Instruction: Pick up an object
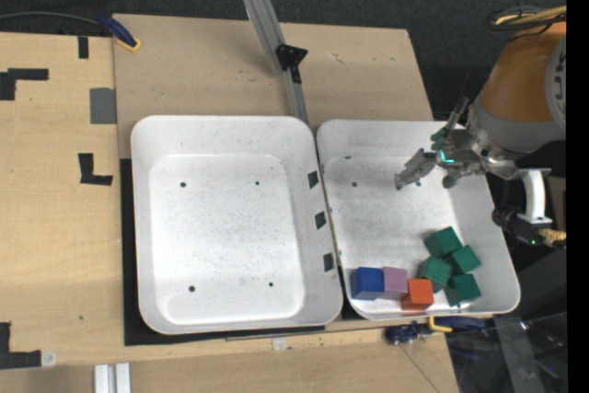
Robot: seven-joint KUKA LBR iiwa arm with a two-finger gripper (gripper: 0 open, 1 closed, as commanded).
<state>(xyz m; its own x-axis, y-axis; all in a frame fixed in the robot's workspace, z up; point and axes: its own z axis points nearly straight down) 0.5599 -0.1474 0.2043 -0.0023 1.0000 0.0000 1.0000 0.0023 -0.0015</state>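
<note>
No readable writing or brand marks are seen. The grey two-finger gripper (431, 172) is seen above the right shallow white bin (368, 143), fingers spread apart, nothing held between them. Green blocks (451, 262), an orange block (420, 292), a lilac block (395, 281) and a blue block (369, 282) are clustered in that bin's near corner. The left white bin (221, 129) sits alongside.

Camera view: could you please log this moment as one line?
hand above right bin, holding nothing | blocks clustered at near corner | left bin | pick not done

White bins (225, 133); blue (368, 281), lilac (395, 280), orange (420, 292), green blocks (445, 242).
</note>
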